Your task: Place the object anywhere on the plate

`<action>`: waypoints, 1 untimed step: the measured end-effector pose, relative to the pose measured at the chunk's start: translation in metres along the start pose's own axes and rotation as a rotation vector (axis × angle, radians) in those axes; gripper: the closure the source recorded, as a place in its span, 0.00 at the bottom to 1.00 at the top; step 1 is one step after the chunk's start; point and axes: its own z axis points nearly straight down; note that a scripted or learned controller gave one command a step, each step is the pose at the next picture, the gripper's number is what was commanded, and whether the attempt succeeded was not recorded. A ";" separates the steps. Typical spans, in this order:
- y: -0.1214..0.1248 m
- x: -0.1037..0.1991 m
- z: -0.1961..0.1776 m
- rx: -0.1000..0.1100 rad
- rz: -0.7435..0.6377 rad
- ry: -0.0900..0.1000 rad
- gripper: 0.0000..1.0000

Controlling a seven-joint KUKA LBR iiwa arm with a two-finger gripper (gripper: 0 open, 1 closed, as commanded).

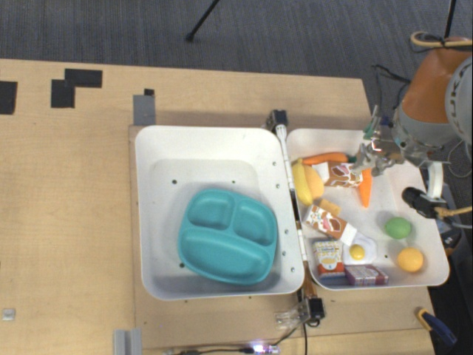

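A teal plate (pixel 225 235) with three compartments lies in the left white bin (pixel 159 198), with nothing on it. My gripper (pixel 369 158) hangs over the upper part of the right bin (pixel 437 272), well to the right of the plate. A small orange carrot piece (pixel 365 188) points downward right below the gripper, its top end meeting the gripper's tip. I cannot make out whether the gripper holds it or just stands over it.
The right bin also holds a longer carrot (pixel 325 158), a yellow banana (pixel 303 183), two brown-and-white cartons (pixel 341 174) (pixel 329 222), a green lime (pixel 397 228), a yellow-orange fruit (pixel 410 259) and a purple box (pixel 366 274). The bin divider (pixel 292 198) runs between gripper and plate.
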 end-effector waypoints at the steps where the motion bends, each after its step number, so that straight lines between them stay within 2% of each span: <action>1: -0.062 0.068 -0.081 -0.002 0.094 0.002 1.00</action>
